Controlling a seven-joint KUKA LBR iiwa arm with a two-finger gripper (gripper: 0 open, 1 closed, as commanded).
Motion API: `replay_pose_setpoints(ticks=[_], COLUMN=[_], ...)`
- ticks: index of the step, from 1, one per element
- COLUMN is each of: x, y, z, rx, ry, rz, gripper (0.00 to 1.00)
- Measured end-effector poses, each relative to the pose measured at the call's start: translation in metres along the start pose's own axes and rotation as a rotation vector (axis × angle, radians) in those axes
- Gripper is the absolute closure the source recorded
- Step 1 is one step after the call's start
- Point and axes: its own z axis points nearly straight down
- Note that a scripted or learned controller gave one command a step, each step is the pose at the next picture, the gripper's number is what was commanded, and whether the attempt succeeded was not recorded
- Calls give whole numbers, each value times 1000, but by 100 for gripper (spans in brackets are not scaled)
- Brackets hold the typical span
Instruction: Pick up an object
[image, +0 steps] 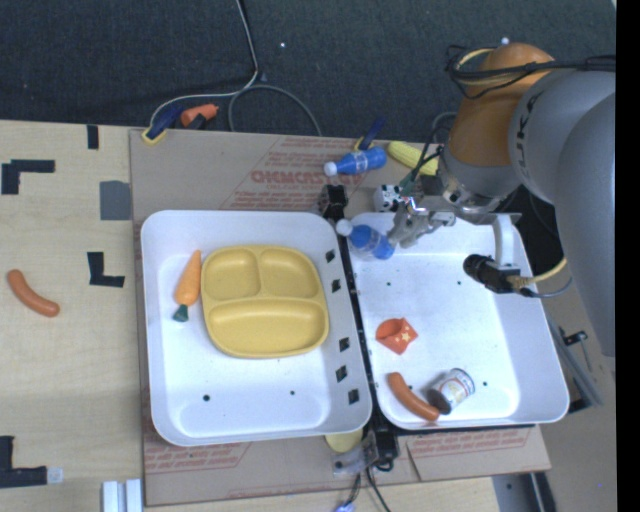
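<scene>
Fig.: bench w/ two white bins side by side, seen from above at a slant; arm (540, 110) enters from 3 o'clock. The hand (405, 222) sits at approx. 11 o'clock of the right bin (500, 330), over its far-left corner, close to the divider; whether its fingers are apart or together cannot be told, as the metal parts blur into one another. A blue bottle (370, 240) lies just beside the hand, toward 9 o'clock, touching or nearly so; it is not clearly seen between the fingers, so no hold is claimed. Its long axis appears to run roughly 10-to-4. Judged nearest candidate for the pick. Other things in the right bin: an orange-red crumpled piece (396, 334) near centre-left, at approx. 6 o'clock from the hand and well apart; a sausage (411, 397) and a small can (453, 388), touching or nearly so, at 6–7 o'clock of the bin near its front wall. Left bin (165, 390): a yellow divided tray (265, 300) w/ a carrot (187, 282) along its 9 o'clock edge. Outside the bins: a second blue bottle (355, 163) at 12 o'clock on the cardboard; another sausage (32, 293) at far 9 o'clock on the bench. Judgement: the pick is not yet made; the next move turns on the bottle lying to 9 o'clock of the hand.
</scene>
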Motion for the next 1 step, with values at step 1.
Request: replay_pose_setpoints(ticks=[1], x=[-3], y=[0], z=[5], rx=[3], ry=[-1], rz=[3], gripper=[0])
